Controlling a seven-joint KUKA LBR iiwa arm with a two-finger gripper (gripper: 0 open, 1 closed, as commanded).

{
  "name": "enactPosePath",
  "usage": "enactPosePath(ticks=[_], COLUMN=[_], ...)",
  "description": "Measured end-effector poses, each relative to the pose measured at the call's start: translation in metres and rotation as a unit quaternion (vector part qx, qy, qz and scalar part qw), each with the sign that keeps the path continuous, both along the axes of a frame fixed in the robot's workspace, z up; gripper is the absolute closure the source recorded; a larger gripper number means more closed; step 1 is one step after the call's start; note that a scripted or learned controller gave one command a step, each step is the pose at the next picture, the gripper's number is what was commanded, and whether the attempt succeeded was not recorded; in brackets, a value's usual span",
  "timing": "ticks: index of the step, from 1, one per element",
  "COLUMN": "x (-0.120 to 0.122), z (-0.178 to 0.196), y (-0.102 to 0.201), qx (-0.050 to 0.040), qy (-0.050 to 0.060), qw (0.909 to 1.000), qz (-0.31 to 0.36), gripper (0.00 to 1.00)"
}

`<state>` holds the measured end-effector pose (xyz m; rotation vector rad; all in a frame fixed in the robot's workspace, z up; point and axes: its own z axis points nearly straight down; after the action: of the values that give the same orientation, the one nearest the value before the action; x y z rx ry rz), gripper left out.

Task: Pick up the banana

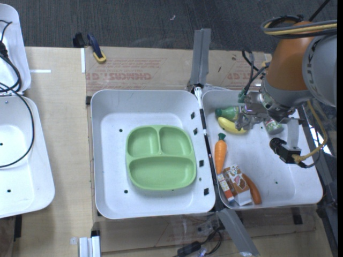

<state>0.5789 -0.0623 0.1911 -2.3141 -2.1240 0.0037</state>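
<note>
A curved yellow banana [232, 125] lies near the right white bin's [300, 189] far left corner, beside an orange carrot [220, 155], under the end effector [245, 116], whose grip cannot be told; the left bin [107, 159] holds a green divided plate [160, 158].

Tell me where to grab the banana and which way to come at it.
Grip the banana across its narrow width near the exposed left half, coming straight down. It lies flat on the bin floor, curving, with a green item close behind; the gripper hangs over its right end.
</note>
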Motion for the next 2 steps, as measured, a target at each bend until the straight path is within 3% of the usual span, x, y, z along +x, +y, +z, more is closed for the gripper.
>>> enactPosePath(ticks=[1, 2], x=[0.0, 0.01], z=[0.0, -0.064], y=[0.0, -0.036], qx=[0.0, 0.0001], qy=[0.0, 0.001], qw=[1.0, 1.0], qz=[0.0, 0.005], gripper=[0.0, 0.0])
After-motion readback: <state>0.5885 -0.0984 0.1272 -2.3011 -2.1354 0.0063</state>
